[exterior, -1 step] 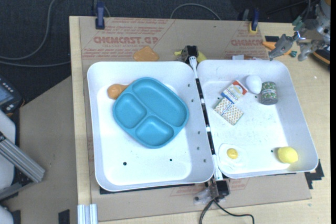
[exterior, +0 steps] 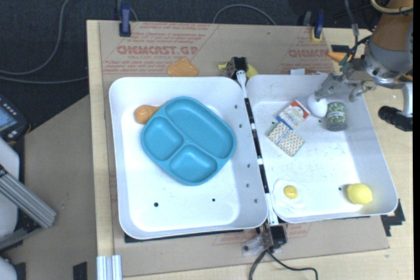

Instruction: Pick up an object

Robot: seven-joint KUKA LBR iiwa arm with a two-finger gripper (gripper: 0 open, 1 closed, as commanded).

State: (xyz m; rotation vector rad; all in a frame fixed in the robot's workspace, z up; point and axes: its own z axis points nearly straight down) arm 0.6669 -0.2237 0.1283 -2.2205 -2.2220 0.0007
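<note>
My gripper (exterior: 333,90) hangs over the right bin's (exterior: 367,206) far edge, and I cannot tell its state. Just beneath sit a small white object (exterior: 317,106) and a dark jar (exterior: 336,116), touching; closing here could nudge one and catch neither.

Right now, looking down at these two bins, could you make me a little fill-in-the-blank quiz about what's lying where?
1. The divided plate in the left bin is coloured ____.
2. The yellow lemon lies in the ____ bin.
3. The plate has ____ compartments.
4. The orange item pokes out past the plate's ____ edge.

Missing words: blue; right; three; left
</note>
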